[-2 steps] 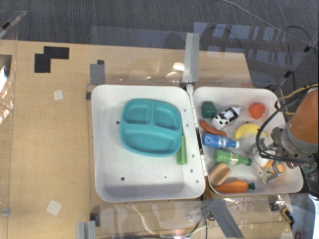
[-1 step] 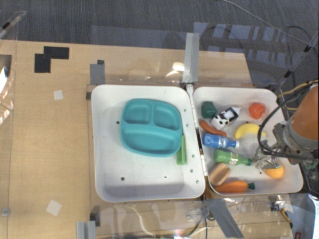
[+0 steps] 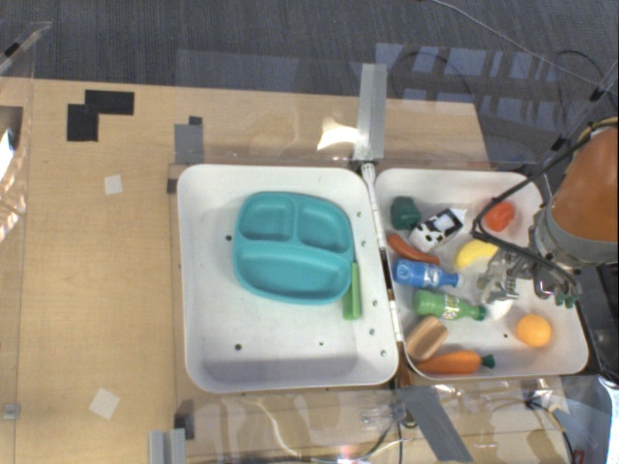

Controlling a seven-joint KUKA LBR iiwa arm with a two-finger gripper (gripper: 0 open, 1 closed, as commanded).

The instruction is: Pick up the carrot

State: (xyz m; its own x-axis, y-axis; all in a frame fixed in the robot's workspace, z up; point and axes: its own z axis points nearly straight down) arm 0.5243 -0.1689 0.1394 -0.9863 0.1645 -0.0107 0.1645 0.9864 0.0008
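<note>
A robot arm's gripper [image 3: 503,280] hovers over the right bin [image 3: 571,356], near its right edge; whether its fingers are spread or pressed together cannot be told. The carrot [image 3: 451,362] lies along the bin's front edge, apart from the gripper, beside a bread roll [image 3: 425,336]. In the left bin [image 3: 280,370], a teal divided plate [image 3: 292,246] sits with a green stick [image 3: 352,291] at its right side.

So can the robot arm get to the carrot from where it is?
Probably yes. The carrot lies in the open at the right bin's near edge, nothing on top. The gripper hangs just above it; only the bread crowds its left end.
</note>
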